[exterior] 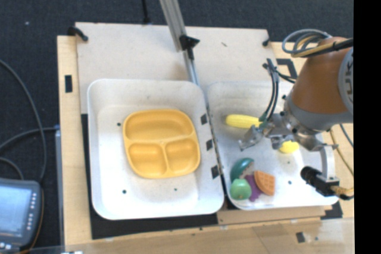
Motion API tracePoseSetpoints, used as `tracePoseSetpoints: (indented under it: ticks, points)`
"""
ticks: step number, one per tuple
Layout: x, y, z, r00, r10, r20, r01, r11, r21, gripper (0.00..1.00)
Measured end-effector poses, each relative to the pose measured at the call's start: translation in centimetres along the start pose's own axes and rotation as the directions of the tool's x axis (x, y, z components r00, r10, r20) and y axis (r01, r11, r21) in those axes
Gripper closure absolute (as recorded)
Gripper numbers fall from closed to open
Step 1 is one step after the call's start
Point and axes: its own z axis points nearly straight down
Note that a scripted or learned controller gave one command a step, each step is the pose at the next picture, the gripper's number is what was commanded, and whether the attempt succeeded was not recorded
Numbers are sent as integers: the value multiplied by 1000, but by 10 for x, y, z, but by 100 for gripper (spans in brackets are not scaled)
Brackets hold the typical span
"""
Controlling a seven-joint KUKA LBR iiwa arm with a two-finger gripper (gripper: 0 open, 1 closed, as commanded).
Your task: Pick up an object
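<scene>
Dark carpet surrounded the counter (149, 50), which carried two white bins side by side. Left bin (107, 187) held a yellow tray (161, 143) with three compartments. Right bin (238, 95) held the pickable stuff: corn (241, 122) near the upper middle, a small yellow piece (289, 147) right beside the wrist hardware, and a cluster at the near edge made of a teal item (241, 166), a green ball (240, 188), an orange wedge (265, 182) and something purple between them, partly hidden.

Arm (318, 92) came in from the right and sat over the right bin. End effector (255, 137) was low in the bin's middle. Grey metal parts showed there, but whether they were spread or closed, I could not tell. Nothing visibly sat between them.

Key relation: the corn lay just up and slightly left of the end effector, near but apart. Its long axis ran roughly left-right across the view, with the right tip toward the arm's cables. My guess is it was the closest candidate; a grasp would want to close across the short axis, so perpendicular to that left-right line. The cluster lay below, also near, but packed tight, so riskier. No pick done yet by the look of it.
</scene>
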Motion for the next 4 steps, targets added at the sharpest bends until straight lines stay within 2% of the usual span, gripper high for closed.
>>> tracePoseSetpoints:
  ticks: [1,2,3,4]
  points:
    - [0,0,0,1000,2,0,-2,1000,-1,0]
    - [-3,2,63,1000,2,2,-2,1000,6,0]
    - [-4,2,106,1000,3,2,-3,1000,3,0]
    - [-4,4,93,1000,8,0,-8,1000,-2,100]
